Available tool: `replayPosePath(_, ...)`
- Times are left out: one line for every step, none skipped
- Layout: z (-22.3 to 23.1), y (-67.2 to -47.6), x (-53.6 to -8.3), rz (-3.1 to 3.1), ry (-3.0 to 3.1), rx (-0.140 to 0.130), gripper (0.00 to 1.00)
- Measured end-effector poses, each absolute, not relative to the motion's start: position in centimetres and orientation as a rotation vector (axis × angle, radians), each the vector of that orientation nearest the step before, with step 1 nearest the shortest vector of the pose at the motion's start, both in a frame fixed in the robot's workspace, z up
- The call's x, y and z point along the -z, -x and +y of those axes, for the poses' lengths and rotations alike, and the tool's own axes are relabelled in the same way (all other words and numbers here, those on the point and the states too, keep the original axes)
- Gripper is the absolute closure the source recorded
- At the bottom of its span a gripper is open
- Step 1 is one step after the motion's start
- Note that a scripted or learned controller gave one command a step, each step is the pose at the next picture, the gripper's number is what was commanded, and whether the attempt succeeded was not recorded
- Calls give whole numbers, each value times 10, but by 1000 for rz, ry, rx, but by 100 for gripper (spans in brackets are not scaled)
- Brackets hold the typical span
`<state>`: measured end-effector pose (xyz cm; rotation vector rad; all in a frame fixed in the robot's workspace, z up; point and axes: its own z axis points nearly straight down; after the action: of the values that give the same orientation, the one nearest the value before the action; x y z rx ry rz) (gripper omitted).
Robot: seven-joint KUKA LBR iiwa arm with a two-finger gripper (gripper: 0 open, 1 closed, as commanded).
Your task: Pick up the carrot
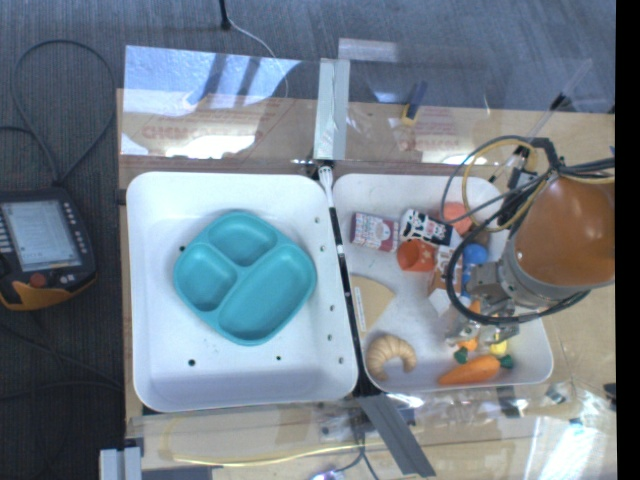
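Orange plastic carrot (470,371) lying on its side at the near edge of the right shallow white bin (380,378), pointing left, green top toward the right corner. Grey arm with orange band (560,233) reaching in from the right, wrist hanging just above the carrot, two-finger gripper (483,330) hidden under cables and the wrist body; impossible to tell whether the jaws stand open or closed, nothing seen held. Just beside the carrot, small yellow and green toy pieces (490,346). Left of it, tan croissant-shaped toy (391,353). Farther back in the same bin, small red-and-white carton (372,232), black-and-white carton (425,229), orange-red cup-like toy (417,256). In the left white bin (160,368), teal three-compartment plate (245,276), well apart from the carrot.
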<state>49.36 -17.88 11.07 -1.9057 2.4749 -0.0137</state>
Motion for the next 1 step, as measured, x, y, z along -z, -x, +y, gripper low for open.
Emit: replayPosePath(-217, -486, -220, 2842, 1326, 3, 100)
